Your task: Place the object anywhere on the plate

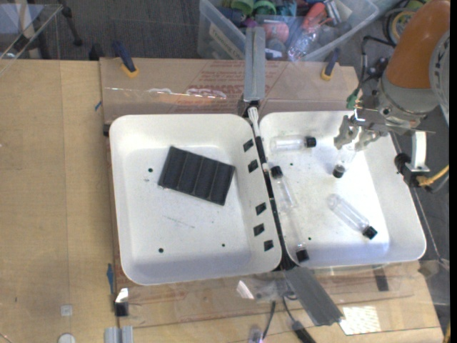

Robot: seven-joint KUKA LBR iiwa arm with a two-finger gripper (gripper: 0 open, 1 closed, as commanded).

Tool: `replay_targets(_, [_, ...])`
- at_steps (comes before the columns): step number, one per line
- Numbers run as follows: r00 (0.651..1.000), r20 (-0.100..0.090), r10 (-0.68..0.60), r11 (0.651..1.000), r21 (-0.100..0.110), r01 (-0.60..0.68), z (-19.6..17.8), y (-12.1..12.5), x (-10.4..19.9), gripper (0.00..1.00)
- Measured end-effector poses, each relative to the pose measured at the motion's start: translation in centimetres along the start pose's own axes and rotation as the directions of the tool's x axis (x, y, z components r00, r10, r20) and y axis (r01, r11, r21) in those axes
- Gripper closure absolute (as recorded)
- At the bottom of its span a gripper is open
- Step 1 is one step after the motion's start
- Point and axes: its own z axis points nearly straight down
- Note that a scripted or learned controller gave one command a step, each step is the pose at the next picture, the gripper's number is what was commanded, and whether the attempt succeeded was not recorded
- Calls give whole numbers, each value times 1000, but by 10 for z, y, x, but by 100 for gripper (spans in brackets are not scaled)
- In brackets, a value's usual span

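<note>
The pincer (351,136) hangs over the far right part of the right bin (400,245); whether it is apart or together cannot be told. Clear vials with black caps lie in that bin: one (294,143) far left, one (351,215) near right, one (280,186) by the divider, one small (339,170) just below the pincer. The dark ribbed plate (196,175) lies in the left bin (143,263).

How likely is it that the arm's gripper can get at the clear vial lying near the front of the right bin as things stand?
Probably yes. The gripper hangs over the same right bin, and the clear vial lies apart from the other vials with nothing on top of it, so the way down looks free.
</note>
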Motion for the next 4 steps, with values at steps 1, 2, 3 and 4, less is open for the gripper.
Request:
replay_targets(1, [988, 0, 152, 988, 0, -152, -117, -16, -61, 100])
replay_targets(2, [988, 0, 151, 988, 1, -151, -117, -16, -60, 0])
replay_targets(3, [989, 2, 149, 989, -2, -149, -127, -15, -59, 100])
replay_targets(4, [991, -1, 135, 991, 3, -135, -25, -112, -45, 100])
